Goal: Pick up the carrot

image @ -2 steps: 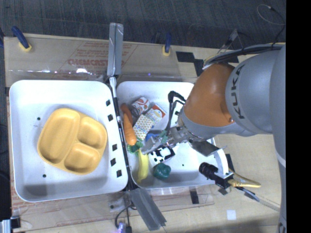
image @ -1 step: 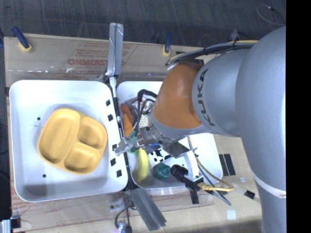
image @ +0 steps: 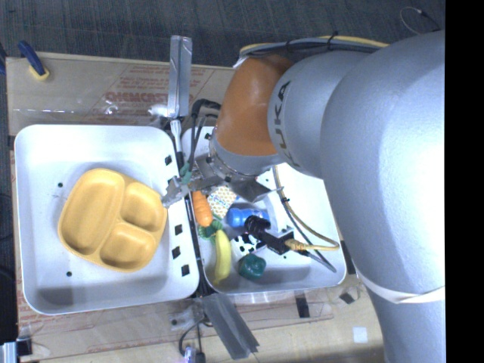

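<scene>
We see a smooth, glossy yellow plastic plate (image: 112,218) in a matt white plastic bin (image: 30,225). The carrot (image: 201,209) and banana (image: 221,255) look smooth and plastic too.

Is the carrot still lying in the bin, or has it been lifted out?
In the bin. The carrot lies in the right bin, near its left wall, just above the banana, with the gripper close above it.

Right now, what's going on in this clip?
The grey arm reaches in over the right bin, its gripper low by the bin's left wall. The carrot lies just beneath it, above a banana, beside blue and green items. A yellow divided tray sits in the left bin.
</scene>
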Controlling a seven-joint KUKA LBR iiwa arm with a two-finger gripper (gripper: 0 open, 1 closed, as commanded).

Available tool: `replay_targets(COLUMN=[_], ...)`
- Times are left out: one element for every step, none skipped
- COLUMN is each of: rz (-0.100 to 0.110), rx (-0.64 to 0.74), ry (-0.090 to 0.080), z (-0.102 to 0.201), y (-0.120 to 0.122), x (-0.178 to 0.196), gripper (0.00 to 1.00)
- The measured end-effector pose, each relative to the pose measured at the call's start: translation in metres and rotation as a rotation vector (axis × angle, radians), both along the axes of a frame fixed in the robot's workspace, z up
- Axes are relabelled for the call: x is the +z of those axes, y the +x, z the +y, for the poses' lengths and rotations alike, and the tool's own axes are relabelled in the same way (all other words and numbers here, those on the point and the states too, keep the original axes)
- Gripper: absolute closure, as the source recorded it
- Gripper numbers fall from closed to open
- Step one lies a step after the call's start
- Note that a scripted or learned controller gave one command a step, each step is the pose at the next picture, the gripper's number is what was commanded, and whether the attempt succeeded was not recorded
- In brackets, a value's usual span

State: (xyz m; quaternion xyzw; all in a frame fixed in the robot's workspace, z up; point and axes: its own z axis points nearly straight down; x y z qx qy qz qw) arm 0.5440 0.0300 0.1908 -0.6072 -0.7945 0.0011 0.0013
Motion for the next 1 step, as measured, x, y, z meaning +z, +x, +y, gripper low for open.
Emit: replay_targets(rz=[0.002], rx=[0.040], ry=[0.000], z=[0.0104], y=[-0.0332], x=[-0.0001], gripper=[0.00])
